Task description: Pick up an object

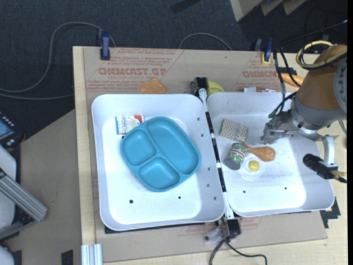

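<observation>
Arm comes in from the right of the frame, gripper [272, 130] low over the upper right part of the right bin [309, 197]; can't tell how it's set. Just below-left of it lies a brown drumstick-shaped toy [260, 153], next to a small green-labelled can [236, 154] and a white piece with a yellow spot [252, 166]. A patterned square card [234, 130] sits above the can. Left bin [110, 164] holds a blue divided plate [159, 153] and a small carton [128, 122] at its upper left.
</observation>
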`<state>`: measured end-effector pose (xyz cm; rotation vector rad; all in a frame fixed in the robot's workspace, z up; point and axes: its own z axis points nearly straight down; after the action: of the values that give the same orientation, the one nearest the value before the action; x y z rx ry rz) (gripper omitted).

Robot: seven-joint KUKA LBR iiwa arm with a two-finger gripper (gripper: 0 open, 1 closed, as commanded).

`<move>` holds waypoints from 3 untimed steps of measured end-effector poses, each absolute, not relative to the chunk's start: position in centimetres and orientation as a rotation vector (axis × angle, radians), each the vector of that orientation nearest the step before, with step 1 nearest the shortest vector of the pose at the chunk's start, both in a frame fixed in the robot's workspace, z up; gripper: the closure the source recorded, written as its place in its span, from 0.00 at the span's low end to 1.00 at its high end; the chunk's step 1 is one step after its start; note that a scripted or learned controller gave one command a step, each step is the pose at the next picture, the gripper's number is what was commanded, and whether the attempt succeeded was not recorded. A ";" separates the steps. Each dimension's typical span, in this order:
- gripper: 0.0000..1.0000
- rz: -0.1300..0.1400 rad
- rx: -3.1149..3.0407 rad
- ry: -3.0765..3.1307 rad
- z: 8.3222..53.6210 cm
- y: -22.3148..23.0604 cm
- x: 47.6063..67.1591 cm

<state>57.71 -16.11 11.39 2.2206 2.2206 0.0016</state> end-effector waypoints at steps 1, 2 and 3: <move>0.00 0.001 2.222 2.221 11.3 -16.1 57.7; 0.00 -0.003 2.226 2.224 8.3 -15.2 55.4; 1.00 0.001 2.222 2.220 9.5 -15.2 55.6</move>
<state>55.59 -15.24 9.50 2.2218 2.2203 0.0014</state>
